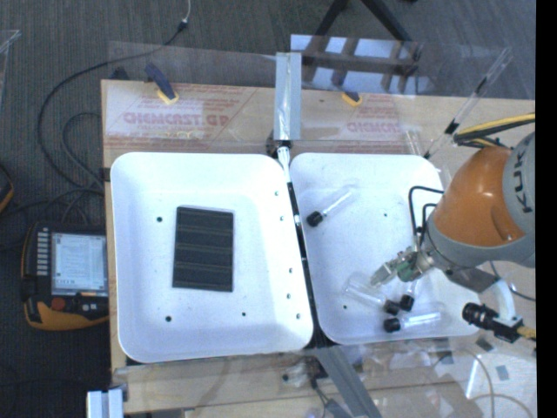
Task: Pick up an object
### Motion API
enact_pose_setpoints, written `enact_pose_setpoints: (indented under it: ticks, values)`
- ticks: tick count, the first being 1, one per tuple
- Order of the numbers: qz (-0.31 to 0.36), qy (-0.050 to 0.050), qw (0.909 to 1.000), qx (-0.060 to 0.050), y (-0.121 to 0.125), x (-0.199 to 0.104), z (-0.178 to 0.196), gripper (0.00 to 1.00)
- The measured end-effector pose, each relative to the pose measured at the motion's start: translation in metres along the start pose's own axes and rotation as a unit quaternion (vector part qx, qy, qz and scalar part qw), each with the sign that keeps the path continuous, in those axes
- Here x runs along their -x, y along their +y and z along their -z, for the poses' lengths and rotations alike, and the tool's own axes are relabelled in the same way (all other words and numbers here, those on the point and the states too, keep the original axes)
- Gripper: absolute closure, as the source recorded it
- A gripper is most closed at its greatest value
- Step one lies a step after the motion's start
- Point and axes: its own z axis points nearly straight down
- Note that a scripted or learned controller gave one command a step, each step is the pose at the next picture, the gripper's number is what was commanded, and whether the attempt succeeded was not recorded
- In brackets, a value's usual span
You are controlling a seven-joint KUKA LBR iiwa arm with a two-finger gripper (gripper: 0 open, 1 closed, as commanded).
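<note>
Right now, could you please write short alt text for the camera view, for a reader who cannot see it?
The grey and orange arm reaches in from the right, its gripper low over clear, black-capped tubes in the right bin. Another tube lies near that bin's upper left, and a dark ribbed rectangular block lies flat in the left bin.

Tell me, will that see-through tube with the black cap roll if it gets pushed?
Probably. The clear plastic tube with the black cap lies on its side on the right white bin, so a nudge would likely roll it. It looks smooth, perhaps slippery, and likely light.
</note>
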Motion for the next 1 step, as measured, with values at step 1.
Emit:
enact_pose_setpoints:
  ticks: [1]
  values:
    - [0.000,0.000,1.0000,0.000,-0.0002,-0.0001,-0.0001,0.00]
